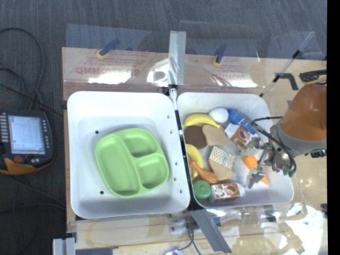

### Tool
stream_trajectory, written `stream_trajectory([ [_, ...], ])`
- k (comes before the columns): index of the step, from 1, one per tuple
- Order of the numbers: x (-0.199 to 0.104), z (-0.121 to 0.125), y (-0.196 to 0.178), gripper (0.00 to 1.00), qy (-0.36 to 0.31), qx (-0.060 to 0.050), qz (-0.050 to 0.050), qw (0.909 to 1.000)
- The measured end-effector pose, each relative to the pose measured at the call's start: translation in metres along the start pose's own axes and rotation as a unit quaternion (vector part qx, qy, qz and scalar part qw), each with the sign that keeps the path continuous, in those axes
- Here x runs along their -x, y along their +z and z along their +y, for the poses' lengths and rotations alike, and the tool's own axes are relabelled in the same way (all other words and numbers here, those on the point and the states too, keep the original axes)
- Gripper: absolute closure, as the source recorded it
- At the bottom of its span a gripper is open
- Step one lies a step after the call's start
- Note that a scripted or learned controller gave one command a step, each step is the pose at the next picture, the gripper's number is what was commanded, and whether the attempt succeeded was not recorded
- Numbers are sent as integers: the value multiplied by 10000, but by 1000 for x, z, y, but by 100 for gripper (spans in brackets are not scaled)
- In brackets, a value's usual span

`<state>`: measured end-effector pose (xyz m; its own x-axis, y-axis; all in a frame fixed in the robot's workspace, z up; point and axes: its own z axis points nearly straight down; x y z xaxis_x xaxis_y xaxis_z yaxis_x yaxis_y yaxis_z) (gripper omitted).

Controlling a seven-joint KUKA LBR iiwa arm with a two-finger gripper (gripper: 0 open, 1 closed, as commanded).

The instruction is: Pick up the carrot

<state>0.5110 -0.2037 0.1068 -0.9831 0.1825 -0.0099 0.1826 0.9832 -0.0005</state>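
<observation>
The carrot [203,173] is a slim orange piece lying slantwise in the right bin [276,194], between a banana [193,154] and a green round piece [201,189]. My gripper [257,177] hangs low over the bin's right part, well to the right of the carrot and apart from it. A small orange ball [249,162] lies just up and left of the gripper. The arm's orange band [308,113] rises behind it at the right edge.
The right bin is crowded: a second banana [201,120], a white egg [218,114], brown bread slices [214,136], a cracker [221,157], small cartons [240,135] and a red packet [226,190]. The left bin [79,142] holds a green divided plate [133,161].
</observation>
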Motion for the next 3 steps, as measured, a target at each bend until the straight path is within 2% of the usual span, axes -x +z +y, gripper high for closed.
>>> stream_trajectory([
  [1,29,37,16,0,-118,-9,-17,9999],
  [2,31,37,5,100,-125,-25,-57,9999],
  [3,7,125,-81,100,-82,15,0,10000],
])
